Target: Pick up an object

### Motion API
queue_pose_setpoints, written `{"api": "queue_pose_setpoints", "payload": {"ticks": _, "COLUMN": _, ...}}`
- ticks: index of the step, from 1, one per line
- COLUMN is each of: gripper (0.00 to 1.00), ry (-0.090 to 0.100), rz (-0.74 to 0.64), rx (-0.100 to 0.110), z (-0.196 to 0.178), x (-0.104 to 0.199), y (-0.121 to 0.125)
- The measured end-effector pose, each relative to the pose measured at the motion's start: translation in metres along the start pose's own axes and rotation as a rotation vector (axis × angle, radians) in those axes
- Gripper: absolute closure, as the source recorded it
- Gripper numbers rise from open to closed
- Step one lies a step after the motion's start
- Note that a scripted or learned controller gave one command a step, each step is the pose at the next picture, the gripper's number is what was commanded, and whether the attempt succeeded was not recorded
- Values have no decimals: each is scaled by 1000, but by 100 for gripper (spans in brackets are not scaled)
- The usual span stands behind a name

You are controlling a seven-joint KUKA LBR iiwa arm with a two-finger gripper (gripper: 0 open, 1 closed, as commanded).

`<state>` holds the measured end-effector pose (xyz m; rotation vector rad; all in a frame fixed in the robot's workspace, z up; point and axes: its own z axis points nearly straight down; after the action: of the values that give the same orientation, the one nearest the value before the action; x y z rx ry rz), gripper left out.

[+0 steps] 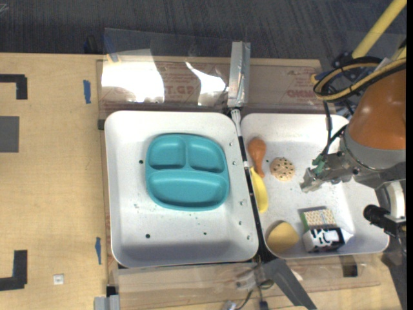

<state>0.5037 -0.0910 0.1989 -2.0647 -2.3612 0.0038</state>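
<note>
The right bin [293,129] holds an orange carrot-like piece [257,152], a yellow banana [259,192], a round speckled cookie [282,168], a tan potato-shaped lump [282,236] and a small patterned box [319,217] beside a black-and-white item [326,237]. My gripper [314,176] hangs over the right part of this bin, just right of the cookie and above the box. Nothing shows between its fingertips.
The left bin [122,173] bears a teal divided plate [188,172]. A clear plastic sheet and a metal divider post [238,73] stand behind the bins. Yellow and black cables [335,76] loop at the upper right, above the arm's orange band [387,118].
</note>
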Motion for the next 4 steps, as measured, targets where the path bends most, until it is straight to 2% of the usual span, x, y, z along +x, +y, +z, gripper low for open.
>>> {"api": "queue_pose_setpoints", "payload": {"ticks": 1, "gripper": 0, "ry": 0, "rz": 0, "rx": 1, "z": 1, "x": 0, "y": 0}}
{"api": "queue_pose_setpoints", "payload": {"ticks": 2, "gripper": 0, "ry": -4, "rz": -122, "rx": -11, "z": 110, "x": -37, "y": 83}}
{"api": "queue_pose_setpoints", "payload": {"ticks": 3, "gripper": 100, "ry": -5, "rz": -123, "rx": -12, "z": 101, "x": -37, "y": 84}}
{"api": "queue_pose_setpoints", "payload": {"ticks": 4, "gripper": 0, "ry": -5, "rz": -123, "rx": -10, "z": 102, "x": -37, "y": 83}}
